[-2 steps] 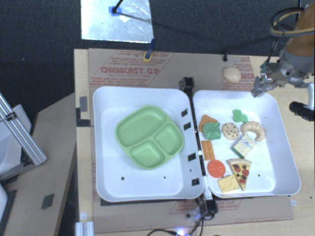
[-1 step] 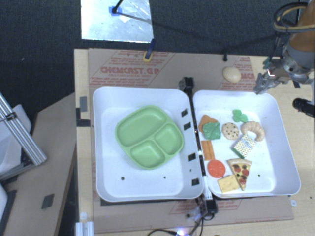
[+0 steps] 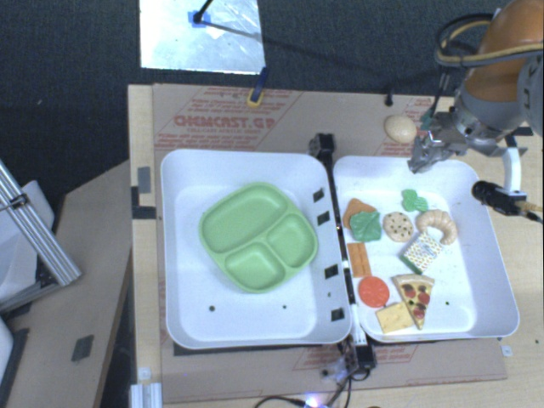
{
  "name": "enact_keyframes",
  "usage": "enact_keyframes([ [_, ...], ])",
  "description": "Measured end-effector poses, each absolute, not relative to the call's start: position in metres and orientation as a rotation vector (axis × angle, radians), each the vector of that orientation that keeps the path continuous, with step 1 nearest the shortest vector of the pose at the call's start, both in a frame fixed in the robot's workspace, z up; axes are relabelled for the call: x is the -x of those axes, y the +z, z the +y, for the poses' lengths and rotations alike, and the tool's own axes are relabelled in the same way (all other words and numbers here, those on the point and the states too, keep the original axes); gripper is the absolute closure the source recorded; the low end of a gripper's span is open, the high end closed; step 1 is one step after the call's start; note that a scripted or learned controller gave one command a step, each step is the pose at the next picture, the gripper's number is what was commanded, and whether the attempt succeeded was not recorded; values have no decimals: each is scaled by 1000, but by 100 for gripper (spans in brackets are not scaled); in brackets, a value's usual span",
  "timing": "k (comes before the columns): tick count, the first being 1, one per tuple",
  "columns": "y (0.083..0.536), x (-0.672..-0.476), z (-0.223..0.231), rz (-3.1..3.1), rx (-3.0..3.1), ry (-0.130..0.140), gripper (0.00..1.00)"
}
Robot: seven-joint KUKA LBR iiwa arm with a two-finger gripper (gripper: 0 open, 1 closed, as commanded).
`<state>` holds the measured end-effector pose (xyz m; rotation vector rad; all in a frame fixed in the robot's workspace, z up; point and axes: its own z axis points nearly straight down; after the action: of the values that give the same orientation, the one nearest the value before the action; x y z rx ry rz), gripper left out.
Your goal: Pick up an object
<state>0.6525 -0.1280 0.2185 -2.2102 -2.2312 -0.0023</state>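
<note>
The right white bin point(image 3: 484, 270) holds several toy foods: a small green piece point(image 3: 415, 200), a croissant point(image 3: 437, 222), a cookie point(image 3: 397, 225), a green leaf point(image 3: 365, 225) over an orange wedge point(image 3: 359, 207), a pale dotted cracker point(image 3: 422, 250), an orange strip point(image 3: 359, 259), a red slice point(image 3: 373, 291), a pizza slice point(image 3: 415, 294) and a yellow cheese piece point(image 3: 393, 317). My gripper point(image 3: 422, 161) hangs over the bin's back edge, apart from all of them. A beige egg point(image 3: 399, 128) lies on the cardboard just behind and left of the gripper.
The left white bin point(image 3: 187, 313) carries a green divided plate point(image 3: 257, 236). A black divider point(image 3: 333, 228) runs between the bins. A shiny foil sheet point(image 3: 201, 24) lies beyond the bench, and a metal frame point(image 3: 30, 236) stands at the left.
</note>
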Motion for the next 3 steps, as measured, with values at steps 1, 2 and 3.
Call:
enact_keyframes([
  [1,231,-630,-73,-2232,2211,-3,100],
  [2,221,-615,-43,-2229,2213,0,100],
  [3,233,-619,-30,-2230,2214,-3,100],
])
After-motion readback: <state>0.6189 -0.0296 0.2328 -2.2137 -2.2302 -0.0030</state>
